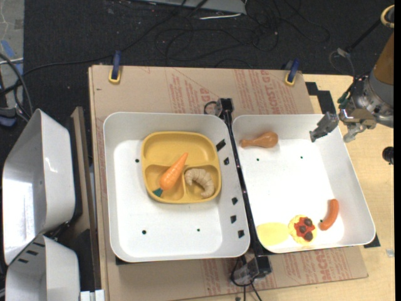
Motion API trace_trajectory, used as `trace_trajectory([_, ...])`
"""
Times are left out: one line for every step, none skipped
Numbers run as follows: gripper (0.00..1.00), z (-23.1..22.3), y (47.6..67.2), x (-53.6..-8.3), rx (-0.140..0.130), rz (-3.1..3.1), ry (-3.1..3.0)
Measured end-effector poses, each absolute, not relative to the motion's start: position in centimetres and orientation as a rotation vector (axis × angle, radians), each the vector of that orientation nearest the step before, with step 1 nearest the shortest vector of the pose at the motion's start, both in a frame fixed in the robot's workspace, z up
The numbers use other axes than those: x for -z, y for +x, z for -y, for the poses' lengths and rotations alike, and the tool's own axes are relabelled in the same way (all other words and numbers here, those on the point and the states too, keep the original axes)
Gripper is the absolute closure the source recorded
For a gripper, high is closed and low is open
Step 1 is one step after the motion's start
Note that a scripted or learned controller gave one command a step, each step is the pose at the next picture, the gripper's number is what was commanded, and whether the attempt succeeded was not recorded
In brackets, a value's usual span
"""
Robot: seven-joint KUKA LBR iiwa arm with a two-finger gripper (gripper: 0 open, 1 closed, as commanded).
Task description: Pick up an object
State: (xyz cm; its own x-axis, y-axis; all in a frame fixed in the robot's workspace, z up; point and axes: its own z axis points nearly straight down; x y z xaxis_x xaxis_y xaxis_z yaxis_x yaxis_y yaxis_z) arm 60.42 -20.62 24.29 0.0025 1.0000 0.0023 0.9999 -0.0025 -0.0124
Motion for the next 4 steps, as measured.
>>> trace_trajectory([0.0, 20.5, 60.7, -25.1, 0.0, 2.223, -2.221])
trace_trajectory([0.0, 20.0, 60.6, -18.7, -0.005, 2.218, -2.218])
trace_trajectory([0.0, 20.7, 60.3, -14.1, -0.004, 2.217, -2.221])
trace_trajectory([0.0, 20.6, 60.3, -8.9, -0.004, 2.218, -2.22])
